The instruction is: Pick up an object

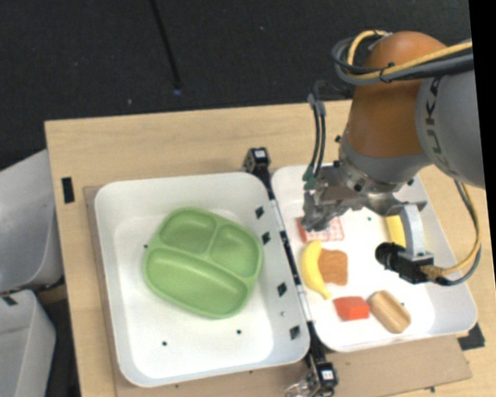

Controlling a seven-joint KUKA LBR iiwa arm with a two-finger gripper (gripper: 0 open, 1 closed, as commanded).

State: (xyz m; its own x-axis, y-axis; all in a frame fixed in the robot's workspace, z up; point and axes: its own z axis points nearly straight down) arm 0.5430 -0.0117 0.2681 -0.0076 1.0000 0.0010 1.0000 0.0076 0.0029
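The gripper [317,217] hangs over the back left part of the right bin [455,304], just above a red-and-white patterned item [325,229] that peeks out under it. In front of it lie a yellow banana [313,271], an orange piece of food [333,267], a red block [352,308] and a tan bread-like roll [389,311]. A yellow item [395,227] lies to the right, partly hidden by the arm. The arm's grey body and orange band [390,92] cover the bin's back.
The left bin [126,336] holds a green divided plate [203,260]. A black cable fitting [398,262] hangs from the wrist over the right bin. A divider with black clips [284,259] runs between the bins. A white box [6,225] stands at far left.
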